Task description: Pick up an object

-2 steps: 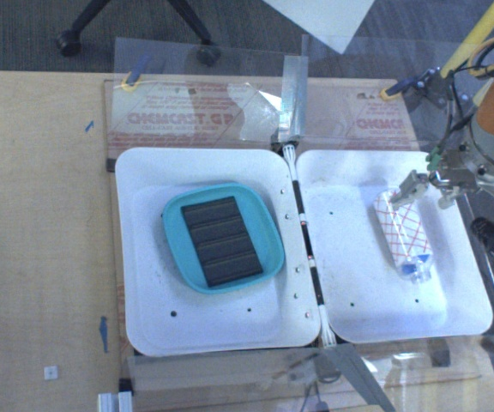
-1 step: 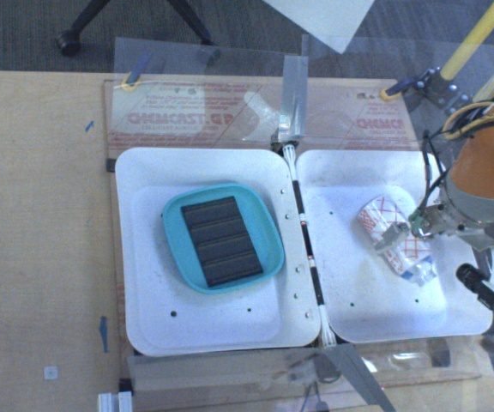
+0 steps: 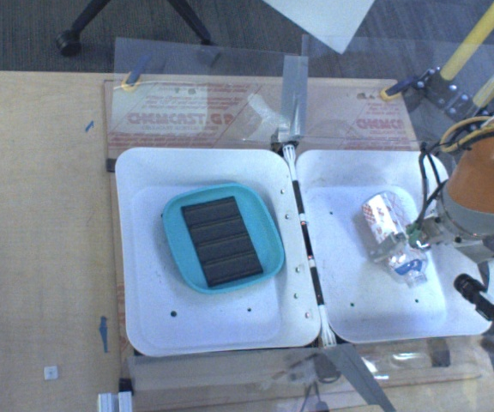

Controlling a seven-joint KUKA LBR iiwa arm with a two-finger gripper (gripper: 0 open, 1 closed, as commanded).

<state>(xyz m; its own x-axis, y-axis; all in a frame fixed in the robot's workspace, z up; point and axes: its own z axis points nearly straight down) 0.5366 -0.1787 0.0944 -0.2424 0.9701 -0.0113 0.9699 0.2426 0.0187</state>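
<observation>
A: So the arm (image 3: 478, 187) is coming in from the right edge of the frame and hanging over the right bin (image 3: 341, 316); the gripper (image 3: 416, 233) is sitting right at the crinkly packet (image 3: 390, 230) in the middle-right of that bin; I honestly can't tell how the gripper is set, it's too small and tangled in with the foil.

B: Yeah, same here; that packet is looking like a shiny silver wrapper with a bit of blue at its lower end; my guess is it's light, soft and slippery, so it'll be crumpling and sliding rather than resisting.

A: I'd be going for the bunched middle, not the flat edges; the teal tray (image 3: 221, 237) with the dark block (image 3: 221, 241) in the left bin (image 3: 144, 316) is looking stiffer and heavier, probably harder to pinch.
</observation>
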